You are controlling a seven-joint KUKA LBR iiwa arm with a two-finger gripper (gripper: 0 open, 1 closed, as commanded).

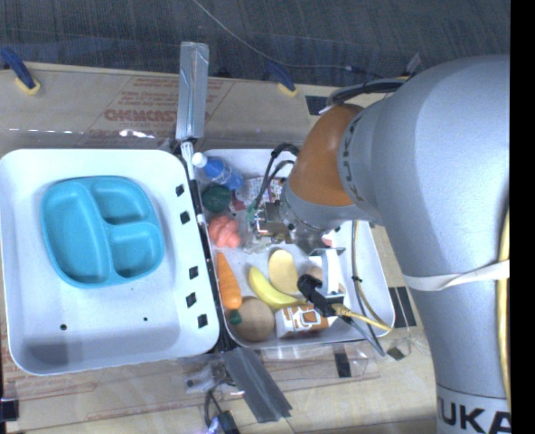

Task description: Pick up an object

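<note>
— Far left first?
— A white left bin [19, 328] on the counter [87, 107]. Inside, a blue plate [100, 229] with three parts.

— Then?
— The right bin [376, 278], full of small things. Down its left wall, from the top: a little blue bottle [215, 168], a dark green ball [218, 197], a pink lump [224, 231], an orange carrot [229, 280].

— And more to the right?
— A yellow banana [266, 289], with a brown round thing [257, 320] below it. Then the pincer [269, 217], low in the bin, just beside the pink lump. Last, the big grey arm [430, 179].

— Open or shut, that pincer?
— Can't tell. Too many wires in front.

— Best thing to grab?
— Maybe the pink lump. Nearest of all. Likely light and a bit squishy, so good for a squeeze. Best hold: across its middle, not too hard. Not the carrot: thin, stiff, maybe slippy, and right up against the wall.
</note>
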